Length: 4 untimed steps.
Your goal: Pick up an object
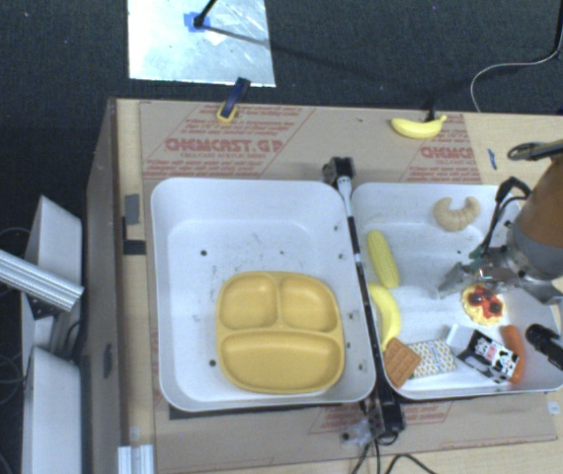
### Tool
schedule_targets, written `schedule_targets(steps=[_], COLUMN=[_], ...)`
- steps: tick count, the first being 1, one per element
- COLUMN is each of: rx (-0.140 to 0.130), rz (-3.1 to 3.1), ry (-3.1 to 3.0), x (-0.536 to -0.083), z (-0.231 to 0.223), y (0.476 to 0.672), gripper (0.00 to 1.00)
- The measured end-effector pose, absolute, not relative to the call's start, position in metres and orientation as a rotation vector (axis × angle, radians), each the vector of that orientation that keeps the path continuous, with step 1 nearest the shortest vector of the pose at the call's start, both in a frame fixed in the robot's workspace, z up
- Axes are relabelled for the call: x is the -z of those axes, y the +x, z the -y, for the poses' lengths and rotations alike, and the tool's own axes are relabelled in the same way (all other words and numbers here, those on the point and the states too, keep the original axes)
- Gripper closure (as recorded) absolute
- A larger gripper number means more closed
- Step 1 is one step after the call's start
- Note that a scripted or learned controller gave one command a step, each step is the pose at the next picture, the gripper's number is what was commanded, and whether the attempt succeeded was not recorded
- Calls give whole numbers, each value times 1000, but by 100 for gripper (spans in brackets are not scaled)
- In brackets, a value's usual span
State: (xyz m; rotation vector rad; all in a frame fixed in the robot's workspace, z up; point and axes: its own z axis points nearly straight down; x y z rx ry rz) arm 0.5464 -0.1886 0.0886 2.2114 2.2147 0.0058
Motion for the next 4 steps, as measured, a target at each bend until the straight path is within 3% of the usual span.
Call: schedule_targets(steps=[1,2,3,4], rx=[-6,0,0,-3], rz=[-2223,-2226,-2226,-2226], ry=[2214,2217,2217,2215], x=[-220,-153,-98,-109], z=[130,85,84,84], y=[589,599,606,607], gripper=[0,0,0,100])
